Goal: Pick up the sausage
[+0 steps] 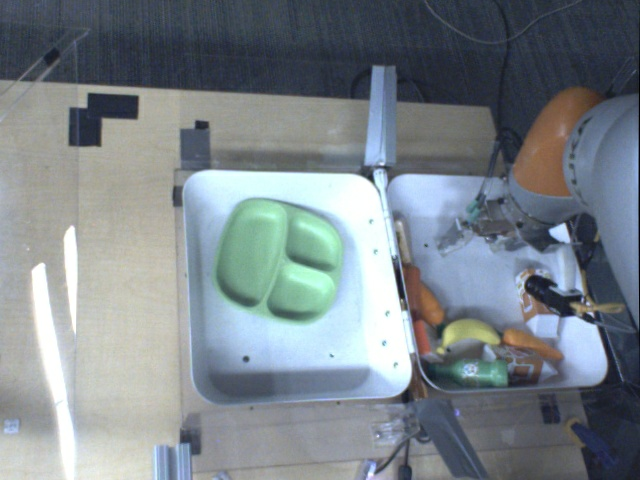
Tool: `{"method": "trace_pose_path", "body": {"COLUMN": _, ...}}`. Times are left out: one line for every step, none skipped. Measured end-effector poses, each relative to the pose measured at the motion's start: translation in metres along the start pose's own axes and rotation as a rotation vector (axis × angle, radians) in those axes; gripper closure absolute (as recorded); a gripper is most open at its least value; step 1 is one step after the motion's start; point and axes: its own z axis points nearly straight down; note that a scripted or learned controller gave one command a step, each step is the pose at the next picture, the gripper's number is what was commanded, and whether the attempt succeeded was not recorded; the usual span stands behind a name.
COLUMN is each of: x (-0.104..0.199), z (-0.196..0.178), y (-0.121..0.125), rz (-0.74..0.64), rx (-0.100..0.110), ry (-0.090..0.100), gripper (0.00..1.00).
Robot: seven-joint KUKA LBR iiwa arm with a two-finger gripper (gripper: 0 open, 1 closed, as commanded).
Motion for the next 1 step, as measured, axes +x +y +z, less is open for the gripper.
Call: {"method": "trace_pose_path", "body": {"x": 0.0, "z": 0.0, "y": -0.0001, "rz": 0.0, "rx": 0.0, "ry": 0.0, "gripper": 0.0}}
